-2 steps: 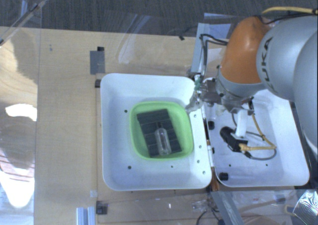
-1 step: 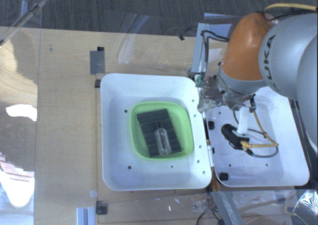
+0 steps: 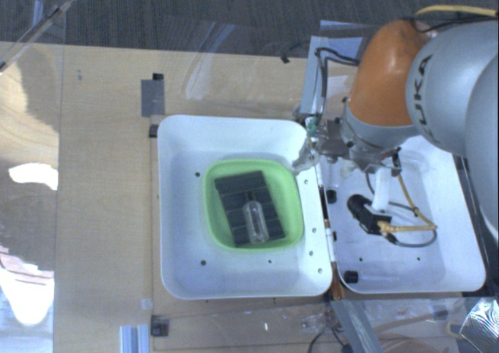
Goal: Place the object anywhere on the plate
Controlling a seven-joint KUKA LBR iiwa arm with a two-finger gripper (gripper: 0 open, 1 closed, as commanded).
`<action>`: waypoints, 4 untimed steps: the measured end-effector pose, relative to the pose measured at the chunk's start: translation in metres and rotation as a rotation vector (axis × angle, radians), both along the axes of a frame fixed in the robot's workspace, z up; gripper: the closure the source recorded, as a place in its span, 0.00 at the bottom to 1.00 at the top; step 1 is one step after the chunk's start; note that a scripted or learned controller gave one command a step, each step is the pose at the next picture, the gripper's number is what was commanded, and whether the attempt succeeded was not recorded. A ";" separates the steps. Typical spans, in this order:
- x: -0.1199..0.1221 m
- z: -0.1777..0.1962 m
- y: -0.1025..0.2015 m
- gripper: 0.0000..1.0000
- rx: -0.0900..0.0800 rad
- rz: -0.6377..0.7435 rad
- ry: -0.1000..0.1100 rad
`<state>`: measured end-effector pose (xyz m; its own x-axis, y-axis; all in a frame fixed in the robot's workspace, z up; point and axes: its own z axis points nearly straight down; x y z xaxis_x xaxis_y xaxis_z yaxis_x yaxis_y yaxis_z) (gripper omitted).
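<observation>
— Where is the pincer (image 3: 362,158)?

— Over the right-hand bin (image 3: 456,266), near that bin's far left corner, close to the rim it shares with the other bin. The grey arm (image 3: 460,79) with its orange band (image 3: 386,71) comes in from the view's right and covers most of it from above.

— Is it wide or narrow?

— I cannot tell. The wrist hides it, and nothing can be seen held in it.

— And the thing to be placed?

— A small clear piece (image 3: 256,220), rounded and longish, lies in the green plate (image 3: 212,188). It rests on a dark ridged slab (image 3: 238,197) that takes up most of the plate's floor, towards the slab's near right part.

— Where does the plate sit?

— In the left-hand bin (image 3: 179,266), roughly at its middle, flat on the bin's floor.

— So how does the clear piece lie relative to the pincer?

— Apart from it. The piece is to the view's left of the pincer and nearer the camera, in the other bin, with the two bins' touching rims between them. The plate's right rim is closer to the pincer than the piece itself.

— And the table (image 3: 101,188)?

— Pale wood, carrying both bins side by side.
</observation>
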<state>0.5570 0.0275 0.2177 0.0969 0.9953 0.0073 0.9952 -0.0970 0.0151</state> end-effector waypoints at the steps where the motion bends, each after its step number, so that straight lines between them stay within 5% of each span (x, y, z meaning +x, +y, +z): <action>1: 0.002 0.011 0.000 1.00 0.002 0.000 -0.004; 2: 0.002 0.011 0.000 0.00 0.002 0.000 -0.004; 3: 0.022 0.057 0.033 0.00 -0.005 -0.045 0.007; 4: 0.083 0.048 0.077 0.00 -0.007 0.097 0.007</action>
